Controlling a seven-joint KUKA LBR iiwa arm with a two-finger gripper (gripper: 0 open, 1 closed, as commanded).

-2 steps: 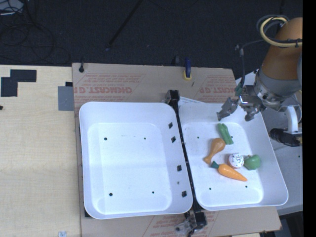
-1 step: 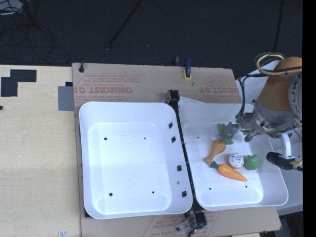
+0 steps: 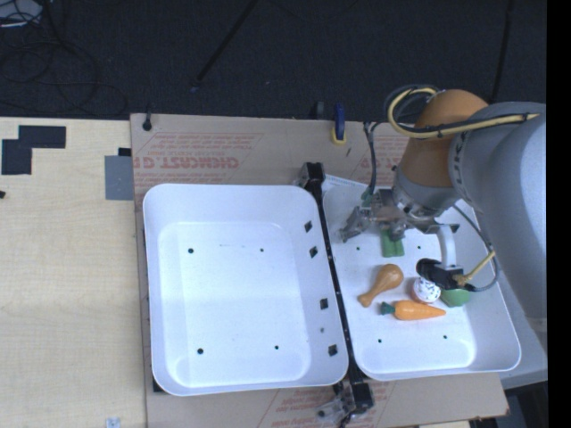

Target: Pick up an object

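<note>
Left bin [image 3: 165, 239]: a shallow white tray with small dark holes in its floor; no objects lie on the floor that shows.
Right bin [image 3: 428, 350]: a matching white tray, touching the left one along a dark clipped seam; it carries all the loose objects.
Drumstick [image 3: 383, 283]: a tan toy chicken leg lying at a slant near the middle of the right bin.
Carrot [image 3: 415, 310]: an orange toy carrot with a green tip, lying flat just below the drumstick.
White ball [image 3: 426, 289]: a small white round piece with dark marks, between the drumstick and a green piece [image 3: 457, 296] at the carrot's right end.
Green block [image 3: 393, 243]: a small green item directly under the tool, partly hidden by it.
Gripper [image 3: 379, 221]: over the upper part of the right bin, low above the green block; its state cannot be told from this slanted view, and nothing is seen held.
Writing: red print on the cardboard sheet [image 3: 210, 154] under the bins, upside down and too blurred to read with confidence.
</note>
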